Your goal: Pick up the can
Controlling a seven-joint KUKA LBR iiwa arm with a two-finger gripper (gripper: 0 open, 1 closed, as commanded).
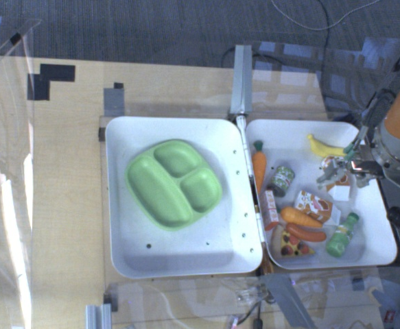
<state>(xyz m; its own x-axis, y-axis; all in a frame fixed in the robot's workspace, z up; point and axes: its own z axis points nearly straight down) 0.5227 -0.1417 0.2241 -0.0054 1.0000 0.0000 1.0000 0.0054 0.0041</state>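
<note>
Left bin (124, 252): green divided plate (175, 183).
Right bin (381, 252): carrot (259, 170), banana (324, 147), green bottle (342, 235), hot dog (302, 225).

Grey arm (397, 142) with orange band, black cables, small metallic gripper (337, 172) at its end.

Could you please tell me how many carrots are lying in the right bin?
1: the carrot lies along the right bin's left wall, beside the can. Others may be hidden under the clutter.
</note>
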